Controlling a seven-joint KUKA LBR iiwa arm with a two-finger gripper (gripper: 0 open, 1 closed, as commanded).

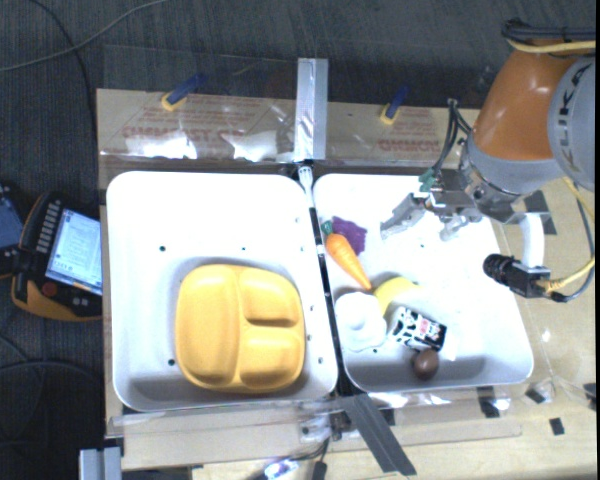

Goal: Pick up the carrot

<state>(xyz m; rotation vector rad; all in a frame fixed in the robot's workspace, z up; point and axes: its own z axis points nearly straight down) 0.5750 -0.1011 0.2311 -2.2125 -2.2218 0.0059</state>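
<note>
The carrot (345,259) is orange with a green top and lies at a slant against the left wall of the right bin (480,318), beside a purple item (351,232). My gripper (424,220) hangs over the upper middle of the right bin, up and to the right of the carrot and apart from it. Its two fingers are spread, one pointing left and one down to the right, with nothing between them.
Below the carrot lie a white cup (359,321), a yellow banana-like piece (393,290), a black-and-white packet (418,330) and a small brown ball (425,364). The left bin (140,268) holds a yellow divided tray (241,326). A handheld controller (50,258) rests at the far left.
</note>
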